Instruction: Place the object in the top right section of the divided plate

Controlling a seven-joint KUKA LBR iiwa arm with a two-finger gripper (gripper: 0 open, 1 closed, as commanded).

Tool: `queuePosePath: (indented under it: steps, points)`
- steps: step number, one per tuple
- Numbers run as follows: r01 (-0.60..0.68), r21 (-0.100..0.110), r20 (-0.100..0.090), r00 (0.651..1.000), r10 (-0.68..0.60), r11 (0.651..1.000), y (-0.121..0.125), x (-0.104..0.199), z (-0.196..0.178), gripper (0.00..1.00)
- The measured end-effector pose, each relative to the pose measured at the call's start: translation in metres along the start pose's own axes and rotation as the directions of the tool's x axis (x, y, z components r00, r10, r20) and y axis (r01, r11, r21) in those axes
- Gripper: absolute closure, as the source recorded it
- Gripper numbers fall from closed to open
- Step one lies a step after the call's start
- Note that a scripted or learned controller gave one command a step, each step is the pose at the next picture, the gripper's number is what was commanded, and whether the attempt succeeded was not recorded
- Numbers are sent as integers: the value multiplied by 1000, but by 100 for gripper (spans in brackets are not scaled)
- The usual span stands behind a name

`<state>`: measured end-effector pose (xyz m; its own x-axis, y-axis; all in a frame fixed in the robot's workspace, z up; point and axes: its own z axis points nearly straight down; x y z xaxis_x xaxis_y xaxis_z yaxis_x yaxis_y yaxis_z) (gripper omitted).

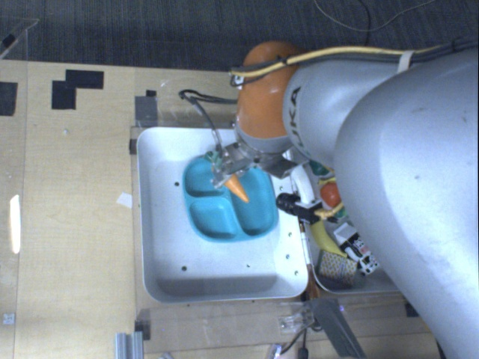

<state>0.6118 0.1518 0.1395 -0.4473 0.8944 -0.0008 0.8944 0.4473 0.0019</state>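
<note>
Pale wood bench (pixel 67 223) (dark carpet (pixel 150 13) behind) bears white bin (pixel 161 275).

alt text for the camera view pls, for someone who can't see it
The gripper holds an orange carrot-shaped object just over the top right section of a blue divided plate, which sits in the left white bin. The grey arm covers much of the right bin, where assorted items show.

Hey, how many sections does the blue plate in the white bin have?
3. On the plate, one section lies at the upper left, one at the bottom, and one on the right, where the orange carrot hangs under the gripper. The arm may hide part of it.
</note>
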Motion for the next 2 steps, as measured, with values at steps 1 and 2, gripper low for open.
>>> queuePosePath:
  steps: [1,2]
  points:
    - [142,-4,0,990,-142,990,16,68,-16,100]
    - [287,-2,0,958,-287,958,3,75,-13,100]
